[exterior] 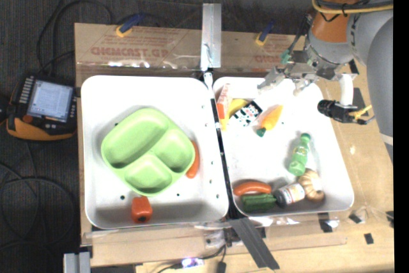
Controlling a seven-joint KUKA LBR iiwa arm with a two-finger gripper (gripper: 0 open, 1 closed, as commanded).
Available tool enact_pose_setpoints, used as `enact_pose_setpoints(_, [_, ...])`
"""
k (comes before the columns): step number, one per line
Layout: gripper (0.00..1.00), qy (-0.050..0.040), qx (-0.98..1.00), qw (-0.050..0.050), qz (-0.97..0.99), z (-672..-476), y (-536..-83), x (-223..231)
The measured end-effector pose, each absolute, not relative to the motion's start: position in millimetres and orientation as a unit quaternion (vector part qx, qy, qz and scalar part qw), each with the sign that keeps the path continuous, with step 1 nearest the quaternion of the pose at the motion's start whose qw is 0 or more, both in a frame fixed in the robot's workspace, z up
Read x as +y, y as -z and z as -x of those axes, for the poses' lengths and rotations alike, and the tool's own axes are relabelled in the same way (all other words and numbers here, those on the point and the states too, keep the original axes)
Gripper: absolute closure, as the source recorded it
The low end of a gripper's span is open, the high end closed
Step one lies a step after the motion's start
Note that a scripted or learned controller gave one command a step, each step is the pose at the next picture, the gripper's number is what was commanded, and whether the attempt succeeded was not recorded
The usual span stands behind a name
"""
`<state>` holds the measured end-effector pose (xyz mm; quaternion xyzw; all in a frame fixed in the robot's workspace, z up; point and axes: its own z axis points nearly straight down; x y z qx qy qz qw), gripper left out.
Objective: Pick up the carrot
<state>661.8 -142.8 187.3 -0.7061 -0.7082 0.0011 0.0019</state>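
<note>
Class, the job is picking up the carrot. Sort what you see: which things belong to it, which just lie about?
Job: carrot, gripper, right bin.
Lying about: green plate, green bottle, banana, sausage, handheld screen.

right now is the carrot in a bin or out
In: the carrot lies flat on the floor of the right bin, near its top, below the pincer.

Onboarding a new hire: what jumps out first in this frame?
The big green sectioned plate filling the left bin. Next, the orange carrot lying free near the top of the right bin, with the gripper poised just above it at that bin's far edge.
</note>
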Motion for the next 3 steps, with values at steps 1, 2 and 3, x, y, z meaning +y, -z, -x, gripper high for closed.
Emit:
enact_pose_setpoints(1, [0.0, 0.0083, -0.723, -0.012, 0.69, -635.6, -120.7, -158.0])
enact_pose_setpoints(2, [0.0, 0.015, -0.762, -0.017, 0.647, -634.2, -110.7, -182.8])
enact_pose_setpoints(3, [0.0, 0.0105, -0.807, -0.015, 0.591, -646.3, -110.4, -187.2])
